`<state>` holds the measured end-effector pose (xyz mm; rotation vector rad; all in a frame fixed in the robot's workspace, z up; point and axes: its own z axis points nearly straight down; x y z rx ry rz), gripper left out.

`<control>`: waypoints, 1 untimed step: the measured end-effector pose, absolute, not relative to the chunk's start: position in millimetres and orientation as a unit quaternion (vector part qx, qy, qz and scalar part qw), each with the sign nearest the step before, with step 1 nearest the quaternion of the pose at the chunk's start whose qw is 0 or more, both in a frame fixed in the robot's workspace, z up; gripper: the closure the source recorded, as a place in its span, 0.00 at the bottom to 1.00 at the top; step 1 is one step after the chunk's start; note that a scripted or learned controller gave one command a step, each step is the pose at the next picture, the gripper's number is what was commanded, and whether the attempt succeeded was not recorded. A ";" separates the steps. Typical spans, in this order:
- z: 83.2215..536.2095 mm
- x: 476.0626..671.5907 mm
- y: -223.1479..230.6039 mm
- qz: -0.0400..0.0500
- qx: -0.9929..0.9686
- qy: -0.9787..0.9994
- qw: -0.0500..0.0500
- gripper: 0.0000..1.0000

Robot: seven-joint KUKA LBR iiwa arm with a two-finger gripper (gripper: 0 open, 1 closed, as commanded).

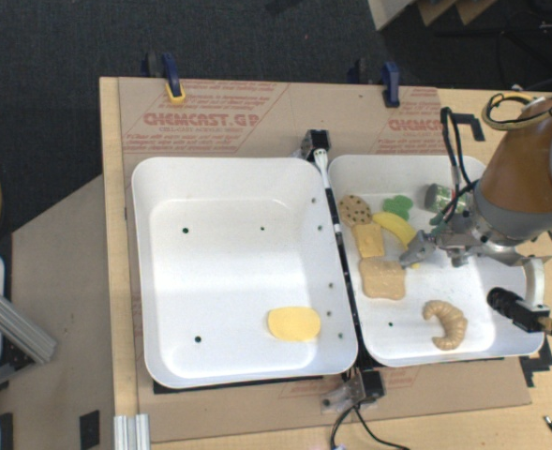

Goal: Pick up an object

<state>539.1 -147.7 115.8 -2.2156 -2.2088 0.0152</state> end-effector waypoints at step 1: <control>88.4 619.7 -97.6 -0.004 -0.705 -0.709 -0.004 0.00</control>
